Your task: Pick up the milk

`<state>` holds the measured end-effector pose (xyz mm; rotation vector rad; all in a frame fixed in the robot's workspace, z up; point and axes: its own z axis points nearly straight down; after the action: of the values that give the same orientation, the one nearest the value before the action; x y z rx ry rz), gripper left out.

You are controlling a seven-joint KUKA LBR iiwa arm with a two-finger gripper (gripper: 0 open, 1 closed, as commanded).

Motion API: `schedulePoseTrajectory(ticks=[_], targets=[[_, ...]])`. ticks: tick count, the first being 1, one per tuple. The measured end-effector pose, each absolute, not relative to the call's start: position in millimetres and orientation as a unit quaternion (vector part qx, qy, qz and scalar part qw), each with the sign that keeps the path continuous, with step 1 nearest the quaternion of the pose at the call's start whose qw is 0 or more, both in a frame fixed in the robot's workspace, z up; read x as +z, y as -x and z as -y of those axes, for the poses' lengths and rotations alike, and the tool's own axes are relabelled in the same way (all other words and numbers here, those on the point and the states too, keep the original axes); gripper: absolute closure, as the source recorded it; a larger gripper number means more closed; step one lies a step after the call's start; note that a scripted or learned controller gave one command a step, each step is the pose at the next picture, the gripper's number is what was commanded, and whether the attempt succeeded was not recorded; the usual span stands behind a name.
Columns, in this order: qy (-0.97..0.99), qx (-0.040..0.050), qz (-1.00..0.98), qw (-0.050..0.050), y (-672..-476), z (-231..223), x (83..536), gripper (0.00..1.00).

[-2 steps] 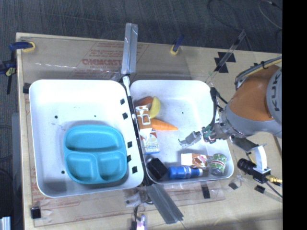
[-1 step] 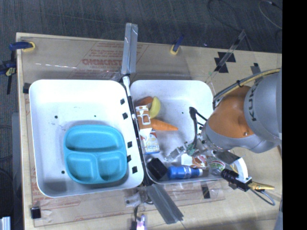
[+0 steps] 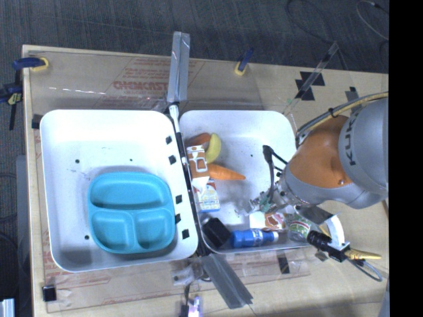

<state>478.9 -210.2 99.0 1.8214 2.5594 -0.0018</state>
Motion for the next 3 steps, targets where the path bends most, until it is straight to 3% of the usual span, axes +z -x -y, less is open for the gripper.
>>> schedulePoseTrajectory(ticks=[1, 2, 3], targets=[[-0.58, -0.0008, -0.815, 0.0, -478.8, 210.3, 99.1, 0.0], [-0.578, -0.0009, -0.816, 0.001, -479.9, 210.2, 107.8, 1.0], [-0.578, -0.0011, -0.816, 0.001, -479.8, 210.3, 107.8, 0.0]])
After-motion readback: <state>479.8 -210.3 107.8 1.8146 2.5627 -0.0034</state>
